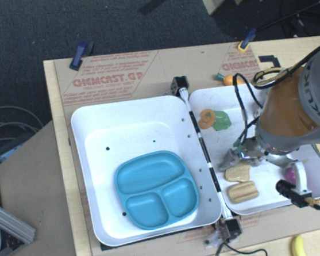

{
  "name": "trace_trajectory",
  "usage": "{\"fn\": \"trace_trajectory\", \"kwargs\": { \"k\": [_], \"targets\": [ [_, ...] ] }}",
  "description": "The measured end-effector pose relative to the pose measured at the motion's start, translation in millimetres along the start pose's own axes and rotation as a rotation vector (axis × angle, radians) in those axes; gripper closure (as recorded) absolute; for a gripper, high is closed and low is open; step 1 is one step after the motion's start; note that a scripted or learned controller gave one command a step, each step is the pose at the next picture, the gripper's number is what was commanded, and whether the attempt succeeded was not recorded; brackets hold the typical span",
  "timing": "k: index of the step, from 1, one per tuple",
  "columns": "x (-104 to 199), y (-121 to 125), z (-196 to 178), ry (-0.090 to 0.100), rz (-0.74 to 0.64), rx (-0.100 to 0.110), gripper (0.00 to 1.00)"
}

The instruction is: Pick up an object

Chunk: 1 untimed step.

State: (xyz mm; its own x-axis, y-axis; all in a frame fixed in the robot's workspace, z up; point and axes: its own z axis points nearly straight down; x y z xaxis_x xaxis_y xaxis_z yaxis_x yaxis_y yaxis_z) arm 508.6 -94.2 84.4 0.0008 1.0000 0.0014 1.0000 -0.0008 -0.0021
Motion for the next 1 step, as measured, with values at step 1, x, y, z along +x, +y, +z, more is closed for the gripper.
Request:
{"fn": "trace_trajectory", "kwargs": {
  "k": [1],
  "targets": [
    [0.3,0.3,-9.8,0.000,0.001,-0.002,1.00]
  ]
}}
